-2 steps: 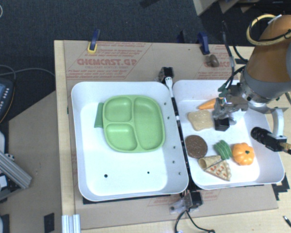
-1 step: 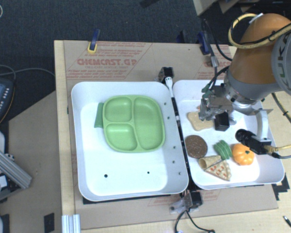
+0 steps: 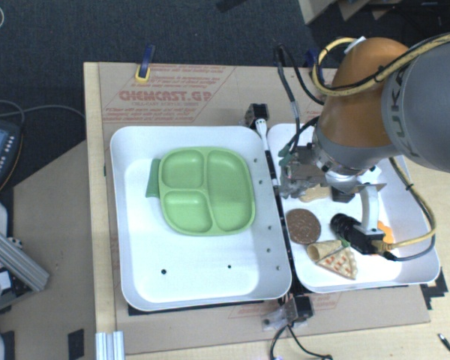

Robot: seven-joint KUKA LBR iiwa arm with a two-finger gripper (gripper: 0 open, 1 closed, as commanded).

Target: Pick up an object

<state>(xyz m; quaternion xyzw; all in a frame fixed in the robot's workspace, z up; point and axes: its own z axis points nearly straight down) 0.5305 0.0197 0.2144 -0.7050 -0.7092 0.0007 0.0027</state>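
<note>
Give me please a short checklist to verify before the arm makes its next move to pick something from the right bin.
1. Tool is above the right bin, where the objects lie: ok.
2. A target is close to the tool, a pale beige piece at its lower edge: ok.
3. Tool is free and holds nothing yet: cannot tell, the wrist hides it.
4. Brown round disc and toy pizza slice lie uncovered in front of the arm: ok.
5. Disc and pizza slice are apart from each other: cannot tell, their edges are very close.
6. Green divided plate rests in the left bin, away from the arm: ok.
</note>
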